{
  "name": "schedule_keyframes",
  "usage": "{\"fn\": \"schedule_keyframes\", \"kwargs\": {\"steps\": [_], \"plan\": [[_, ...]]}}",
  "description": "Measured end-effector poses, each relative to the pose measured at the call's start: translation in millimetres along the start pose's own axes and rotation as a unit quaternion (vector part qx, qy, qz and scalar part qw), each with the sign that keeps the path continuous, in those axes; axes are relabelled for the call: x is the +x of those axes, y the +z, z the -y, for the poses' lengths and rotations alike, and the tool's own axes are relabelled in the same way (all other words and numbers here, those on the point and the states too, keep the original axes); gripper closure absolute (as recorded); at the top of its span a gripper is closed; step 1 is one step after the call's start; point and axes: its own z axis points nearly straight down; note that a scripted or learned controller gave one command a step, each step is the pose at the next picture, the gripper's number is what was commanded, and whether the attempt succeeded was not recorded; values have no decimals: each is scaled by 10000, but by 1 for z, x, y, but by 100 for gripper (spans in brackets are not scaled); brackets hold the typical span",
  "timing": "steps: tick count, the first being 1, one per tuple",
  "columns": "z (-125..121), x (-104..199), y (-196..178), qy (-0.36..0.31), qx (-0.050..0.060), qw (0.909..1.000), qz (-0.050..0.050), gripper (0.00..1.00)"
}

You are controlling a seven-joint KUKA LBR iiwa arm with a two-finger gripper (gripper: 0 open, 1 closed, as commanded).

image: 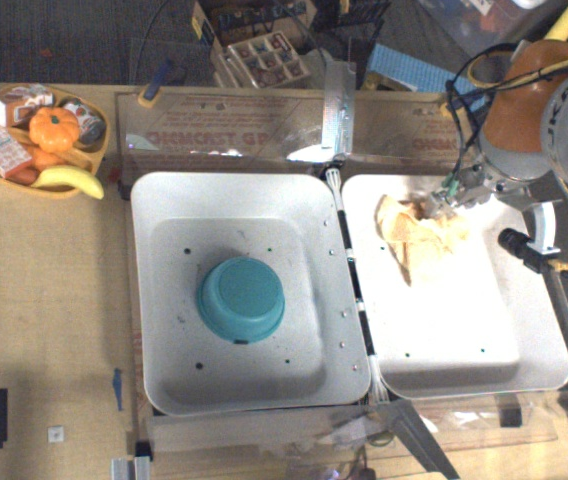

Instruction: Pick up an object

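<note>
The arm is reaching in from the right over the right bin, and the gripper is hanging at the far part of that bin, right at the crumpled tan cloth. Whether it is gripping the cloth I cannot tell; the view is too coarse there. This looks like the grasp step itself: the next move calls for a sure hold on the cloth, then a straight lift clear of the bin wall. In the left bin a teal bowl is sitting upside down, untouched. Faint reddish lettering is running along the cardboard on the table beyond the bins, too blurred to read.
</note>
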Motion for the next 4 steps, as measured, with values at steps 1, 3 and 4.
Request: {"fn": "schedule_keyframes", "kwargs": {"steps": [1, 3, 4], "plan": [[1, 0, 1, 1, 13, 10000, -7, 0], [1, 0, -8, -1, 16, 10000, -2, 0], [0, 18, 10, -1701, 88, 9854, -18, 0]]}}
